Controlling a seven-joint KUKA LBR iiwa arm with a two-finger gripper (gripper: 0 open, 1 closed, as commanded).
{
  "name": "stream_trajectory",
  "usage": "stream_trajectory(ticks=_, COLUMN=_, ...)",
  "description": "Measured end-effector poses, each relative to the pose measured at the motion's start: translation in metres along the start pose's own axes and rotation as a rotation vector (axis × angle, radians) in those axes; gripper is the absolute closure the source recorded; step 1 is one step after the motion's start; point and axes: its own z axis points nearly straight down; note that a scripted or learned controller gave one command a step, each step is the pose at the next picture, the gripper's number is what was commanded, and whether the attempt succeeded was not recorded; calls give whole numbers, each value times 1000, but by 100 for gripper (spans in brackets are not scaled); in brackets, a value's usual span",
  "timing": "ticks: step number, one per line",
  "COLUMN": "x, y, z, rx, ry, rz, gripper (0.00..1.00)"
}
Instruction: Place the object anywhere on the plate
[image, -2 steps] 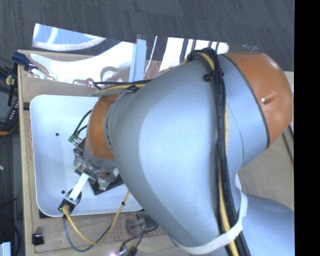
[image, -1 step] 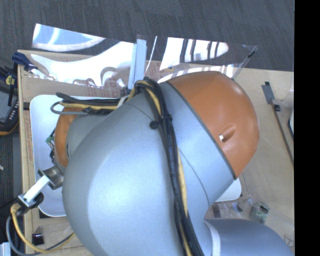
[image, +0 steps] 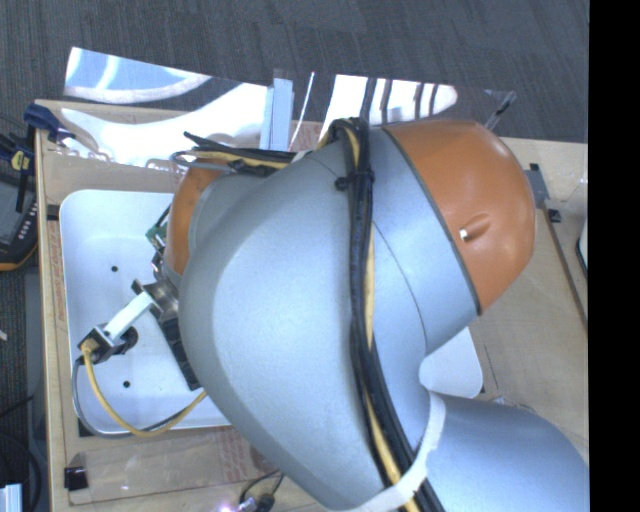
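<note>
Closest to the lens, the bulky grey KUKA arm with its orange band (image: 330, 330) covers most of the camera view, its rounded grey housing spreading from the bottom right up toward the centre. A bundle of black and yellow cables (image: 362, 300) runs along the top of that housing, from the upper middle down to the lower edge.

Left of the arm lies the shallow white plastic bin (image: 90, 240), its floor bare apart from a few small dark dots. Over the lower left part of this bin, a white bracket with a dark tip (image: 108, 332) juts out from under the arm, and a yellow cable (image: 130, 425) loops from it along the bin's lower rim and back under the arm.

Whether the gripper is apart or together cannot be told, since the arm's body hides that part of the bin. The object and the plate cannot be made out either.

Around the bin, the pale wooden bench (image: 560, 290) extends on the arm's right.
</note>
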Motion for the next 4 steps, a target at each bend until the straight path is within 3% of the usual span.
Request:
stream_trajectory(ticks=1, x=-23, y=-97, z=1, rx=2, ry=-7, rz=-84, gripper=0)
stream_trajectory(ticks=3, x=40, y=-31, z=-41, rx=3, ry=-5, rz=-196, gripper=0)
stream_trajectory(ticks=4, x=69, y=17, z=-46, rx=3, ry=-4, rz=-190, gripper=0)
